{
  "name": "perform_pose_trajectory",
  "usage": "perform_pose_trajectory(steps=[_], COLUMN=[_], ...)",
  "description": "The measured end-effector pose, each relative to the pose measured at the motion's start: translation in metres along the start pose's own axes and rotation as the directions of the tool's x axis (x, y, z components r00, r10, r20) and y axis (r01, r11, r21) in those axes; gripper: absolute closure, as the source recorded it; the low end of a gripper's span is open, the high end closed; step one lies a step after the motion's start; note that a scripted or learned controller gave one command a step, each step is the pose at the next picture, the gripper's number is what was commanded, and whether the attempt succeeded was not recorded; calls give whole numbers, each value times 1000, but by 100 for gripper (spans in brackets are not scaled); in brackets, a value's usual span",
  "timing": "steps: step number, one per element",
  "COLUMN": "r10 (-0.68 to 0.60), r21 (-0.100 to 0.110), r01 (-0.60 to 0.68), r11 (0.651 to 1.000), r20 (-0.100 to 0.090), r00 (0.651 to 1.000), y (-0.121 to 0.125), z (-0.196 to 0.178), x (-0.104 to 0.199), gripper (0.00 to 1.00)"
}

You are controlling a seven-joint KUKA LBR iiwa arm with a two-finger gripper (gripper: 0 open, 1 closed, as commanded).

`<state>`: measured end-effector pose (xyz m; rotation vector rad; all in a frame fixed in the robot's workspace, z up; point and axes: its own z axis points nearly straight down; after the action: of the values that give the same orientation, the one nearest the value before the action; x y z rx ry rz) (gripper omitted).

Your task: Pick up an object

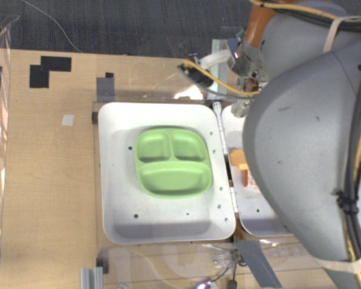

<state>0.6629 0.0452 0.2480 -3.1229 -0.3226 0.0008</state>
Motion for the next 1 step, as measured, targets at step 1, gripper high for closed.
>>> perform_pose_trajectory(steps=[1], r10=[-35], r21=[-1], r01=[35], r11=[999], r20=[1], r00=[999], y=[-29], z=[42], x=[2], gripper=[100])
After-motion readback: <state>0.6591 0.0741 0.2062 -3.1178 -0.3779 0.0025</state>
